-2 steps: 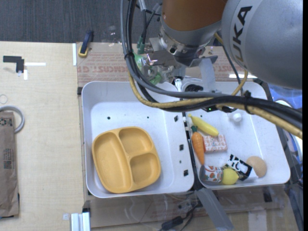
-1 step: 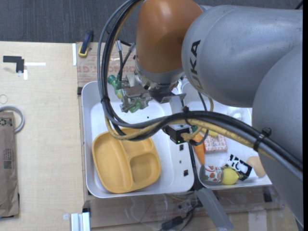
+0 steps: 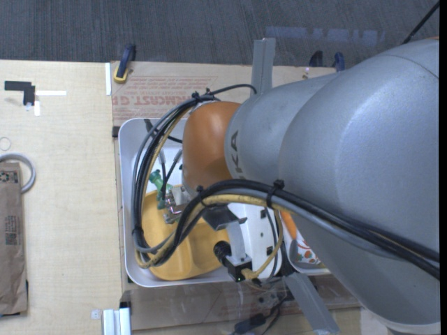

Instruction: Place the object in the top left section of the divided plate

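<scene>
A yellow divided plate (image 3: 183, 255) lies in the left white bin (image 3: 128, 187), near its front. The grey arm with its orange band (image 3: 209, 142) reaches over the bin and covers most of the plate. The wrist and its black and yellow cables hang right above the plate. A small green object (image 3: 156, 180) peeks out behind the cables, just beyond the plate's far edge. The gripper's tip is hidden under the wrist hardware.
The arm's big grey body (image 3: 349, 180) blocks the right bin, where an orange and white item (image 3: 302, 251) shows at its edge. A brown paper bag (image 3: 12, 236) lies on the wooden bench at far left. A yellow and blue clamp (image 3: 124, 63) sits at the back.
</scene>
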Controlling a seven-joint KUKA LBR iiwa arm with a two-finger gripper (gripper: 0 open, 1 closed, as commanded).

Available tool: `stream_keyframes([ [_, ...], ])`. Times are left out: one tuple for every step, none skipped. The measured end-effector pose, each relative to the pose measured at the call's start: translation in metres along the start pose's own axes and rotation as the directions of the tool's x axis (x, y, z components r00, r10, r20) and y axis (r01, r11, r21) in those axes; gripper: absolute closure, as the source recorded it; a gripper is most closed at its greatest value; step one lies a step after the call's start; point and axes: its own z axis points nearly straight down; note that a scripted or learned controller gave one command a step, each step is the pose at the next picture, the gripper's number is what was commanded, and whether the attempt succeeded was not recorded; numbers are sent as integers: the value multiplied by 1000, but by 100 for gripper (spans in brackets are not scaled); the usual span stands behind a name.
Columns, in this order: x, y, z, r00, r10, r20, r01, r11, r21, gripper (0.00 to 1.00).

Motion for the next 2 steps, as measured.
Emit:
stream_keyframes([
  [-3, -15, 4, 945, 326, -15, -326, 945, -31, 100],
  [4, -11, 5, 965, 264, 1, -264, 964, -32, 100],
])
